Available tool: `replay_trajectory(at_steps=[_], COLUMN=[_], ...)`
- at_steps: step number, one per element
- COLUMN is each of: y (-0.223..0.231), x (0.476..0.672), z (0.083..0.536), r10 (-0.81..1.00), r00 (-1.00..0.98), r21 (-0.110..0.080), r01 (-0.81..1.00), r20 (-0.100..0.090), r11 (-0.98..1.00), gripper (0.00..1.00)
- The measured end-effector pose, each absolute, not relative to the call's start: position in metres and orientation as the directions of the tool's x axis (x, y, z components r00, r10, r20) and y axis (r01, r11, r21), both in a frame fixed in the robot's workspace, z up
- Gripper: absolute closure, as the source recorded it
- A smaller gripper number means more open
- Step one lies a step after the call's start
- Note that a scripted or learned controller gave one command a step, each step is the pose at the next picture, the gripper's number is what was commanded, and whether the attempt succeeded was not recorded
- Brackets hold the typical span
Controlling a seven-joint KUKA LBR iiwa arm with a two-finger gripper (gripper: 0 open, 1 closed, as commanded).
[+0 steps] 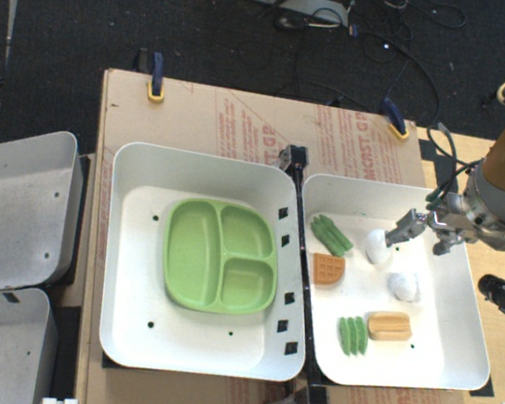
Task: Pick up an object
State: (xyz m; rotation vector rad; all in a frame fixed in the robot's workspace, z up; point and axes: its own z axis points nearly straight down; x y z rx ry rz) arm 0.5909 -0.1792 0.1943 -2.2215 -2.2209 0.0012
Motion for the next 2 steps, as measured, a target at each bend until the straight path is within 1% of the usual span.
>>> replay_trajectory(at_steps=[2], y=[-0.183], x=[0.587], z=[0.097], r10=[1.0], r00=[0.0], r21=[-0.002], r01=[1.0], r20=[0.0], r11=[0.0], gripper=[0.0])
